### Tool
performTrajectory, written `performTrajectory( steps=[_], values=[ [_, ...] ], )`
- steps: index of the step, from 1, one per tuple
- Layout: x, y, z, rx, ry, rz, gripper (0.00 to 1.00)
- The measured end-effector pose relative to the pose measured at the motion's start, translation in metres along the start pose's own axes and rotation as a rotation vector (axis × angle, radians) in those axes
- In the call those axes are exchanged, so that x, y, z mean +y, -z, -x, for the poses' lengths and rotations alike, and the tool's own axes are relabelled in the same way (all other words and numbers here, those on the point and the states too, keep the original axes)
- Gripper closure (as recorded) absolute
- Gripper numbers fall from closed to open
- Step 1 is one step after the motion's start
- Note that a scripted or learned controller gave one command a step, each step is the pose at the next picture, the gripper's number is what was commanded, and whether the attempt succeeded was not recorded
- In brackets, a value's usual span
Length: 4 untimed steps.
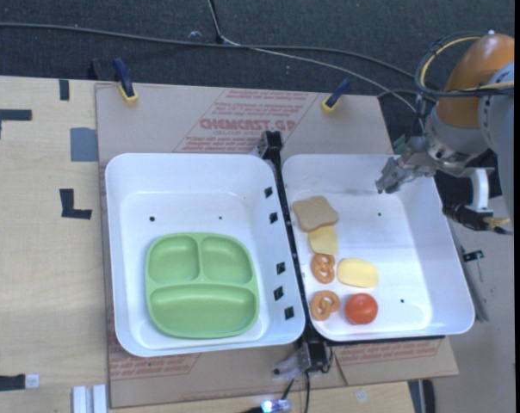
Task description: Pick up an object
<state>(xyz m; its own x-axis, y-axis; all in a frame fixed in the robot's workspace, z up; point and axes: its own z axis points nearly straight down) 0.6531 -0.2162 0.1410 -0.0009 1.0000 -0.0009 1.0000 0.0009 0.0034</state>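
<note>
**Arm hangs over the right bin's far corner, food waiting on the near left**

Here's the bench: a pale wooden top with black tape marks on the left, and a brown cardboard sheet (243, 119) clipped down at the far edge by two blue-and-yellow clamps (124, 83). Beyond it lies dark carpet with black cables (217, 24) trailing across. Two white bins sit side by side on the cardboard. The left bin (122, 179) holds a green divided plate (201, 284). The right bin (415, 231) has the food, all bunched along its left side: a slice of toast (315, 212) farthest, a yellow cheese piece (324, 241) just nearer, two pretzels (324, 268) below that, a yellow lemon-like piece (357, 272) beside them, and a red tomato (361, 309) at the near end.

Now the arm, coming in from the right, orange band showing high up. Its gripper (391, 181) slants down and left over the bin's far right corner, well apart from the food. The claw is too small and dark to tell whether it's spread or pressed together; nothing is visibly between the fingers.

Writing: red print on the cardboard, mostly too blurred, with a large line that seems to start "CHEMCAST".
</note>
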Motion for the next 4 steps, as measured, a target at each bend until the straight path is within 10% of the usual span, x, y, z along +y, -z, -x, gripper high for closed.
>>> performTrajectory(
  steps=[2, 4],
  values=[
    [-0.008, 0.064, -0.002, 0.001, 0.001, -0.001, 1.0],
    [-0.037, 0.083, -0.11, 0.003, 0.006, -0.005, 1.0]
  ],
)
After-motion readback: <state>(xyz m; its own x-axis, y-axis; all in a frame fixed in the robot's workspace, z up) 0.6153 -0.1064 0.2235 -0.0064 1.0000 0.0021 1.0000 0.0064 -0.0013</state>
